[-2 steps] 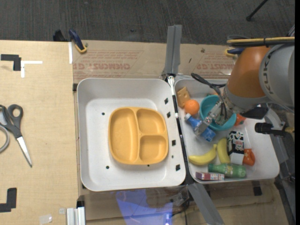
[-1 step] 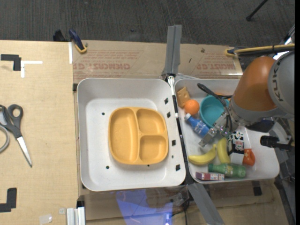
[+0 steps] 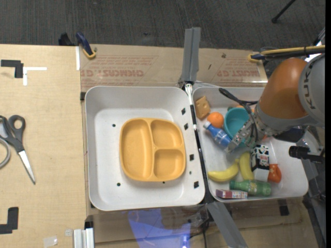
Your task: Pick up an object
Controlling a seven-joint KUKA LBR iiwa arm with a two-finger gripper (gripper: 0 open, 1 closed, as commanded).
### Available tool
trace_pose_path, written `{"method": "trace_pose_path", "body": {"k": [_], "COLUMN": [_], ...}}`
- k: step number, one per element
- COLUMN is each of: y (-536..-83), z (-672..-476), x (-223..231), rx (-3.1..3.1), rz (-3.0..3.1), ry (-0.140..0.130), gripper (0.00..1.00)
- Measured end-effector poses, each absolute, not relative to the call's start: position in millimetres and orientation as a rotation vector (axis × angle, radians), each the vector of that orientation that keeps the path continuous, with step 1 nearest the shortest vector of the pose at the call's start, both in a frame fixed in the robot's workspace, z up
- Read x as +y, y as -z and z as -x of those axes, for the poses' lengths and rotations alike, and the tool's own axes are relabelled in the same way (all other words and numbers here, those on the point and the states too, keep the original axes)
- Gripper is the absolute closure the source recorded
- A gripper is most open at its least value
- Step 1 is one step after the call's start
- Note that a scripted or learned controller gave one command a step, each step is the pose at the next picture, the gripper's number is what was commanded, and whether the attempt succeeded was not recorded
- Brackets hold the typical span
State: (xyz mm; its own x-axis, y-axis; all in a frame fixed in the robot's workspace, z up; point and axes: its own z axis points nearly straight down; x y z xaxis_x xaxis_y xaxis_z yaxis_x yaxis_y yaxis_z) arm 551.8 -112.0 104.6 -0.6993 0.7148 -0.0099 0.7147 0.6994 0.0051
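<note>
Scissors (image 3: 18,141) are lying on the wooden bench (image 3: 41,190) at far left, well apart from the two white bins.

The left bin (image 3: 101,154) is holding a yellow plate (image 3: 153,150) with three compartments, sitting flat near the bin's middle.

Across the divider, the right bin (image 3: 297,182) is crowded. A tan block (image 3: 202,107) is resting near its upper left corner, with an orange (image 3: 216,120) just below and right of it. A blue bottle (image 3: 217,134) is lying at a slant beneath the orange, its cap end toward the divider. A teal cup (image 3: 237,120) is standing just right of the orange. Lower down, a banana (image 3: 223,174) is curving along the bin floor, and a second yellow piece (image 3: 245,167) is standing beside it. A green bottle (image 3: 251,188) is lying on its side near the front wall, with a small pink-and-white pack (image 3: 231,194) touching its left end. A black-and-white carton (image 3: 261,161) is sitting to the right of the yellow piece, with a red-orange item (image 3: 274,174) against its lower right.

The arm (image 3: 284,94), its orange band showing, is reaching in from the right over this bin. The gripper (image 3: 239,139) is hanging low between the cup and the blue bottle, just beside both. Whether its fingers are apart or closed cannot be told from this angle, and nothing can be seen held between them.
</note>
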Motion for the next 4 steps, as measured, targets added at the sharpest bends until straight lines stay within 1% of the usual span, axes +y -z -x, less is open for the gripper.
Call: {"method": "trace_pose_path", "body": {"k": [1, 2, 3, 4], "y": [-95, -191, -145, -145], "z": [-539.9, -480.5, -572.8, -572.4], "x": [-99, -22, -115, -116], "rx": [2.822, 2.848, 2.555, 2.554], "rz": [-1.359, -1.331, -1.826, -1.828], "ry": [-0.003, 0.002, 0.001, 0.002], "gripper": [1.0, 1.0, 1.0, 0.0]}}
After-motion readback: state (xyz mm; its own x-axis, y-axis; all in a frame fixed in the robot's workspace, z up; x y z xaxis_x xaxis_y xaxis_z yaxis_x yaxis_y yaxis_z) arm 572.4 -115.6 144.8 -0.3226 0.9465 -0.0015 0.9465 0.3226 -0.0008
